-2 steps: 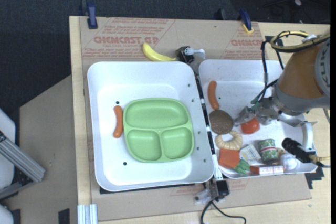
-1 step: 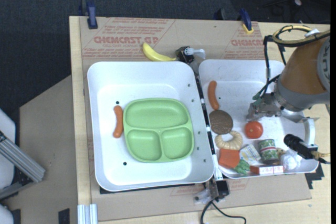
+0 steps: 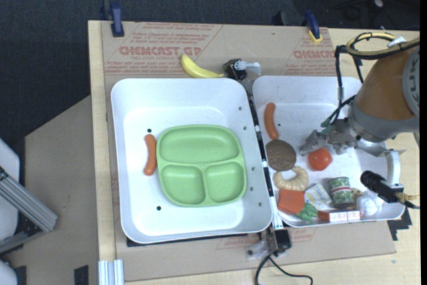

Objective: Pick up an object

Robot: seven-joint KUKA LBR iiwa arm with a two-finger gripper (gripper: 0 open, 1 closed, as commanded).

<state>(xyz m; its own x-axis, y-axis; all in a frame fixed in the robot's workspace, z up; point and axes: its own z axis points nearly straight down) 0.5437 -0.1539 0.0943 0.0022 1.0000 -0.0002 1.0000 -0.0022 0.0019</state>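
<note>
White right bin [image 3: 293, 87], round glossy red tomato [image 3: 320, 159]

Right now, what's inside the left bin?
A green divided plate sits in the left bin, with a hot dog beside it. What lies under the plate is covered.

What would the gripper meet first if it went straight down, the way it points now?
Most likely the red tomato: the gripper hangs just above it in the right bin, pointing down. Depth is hard to judge from this slanted view, so it might instead land on the bin floor just beside the tomato.
</note>
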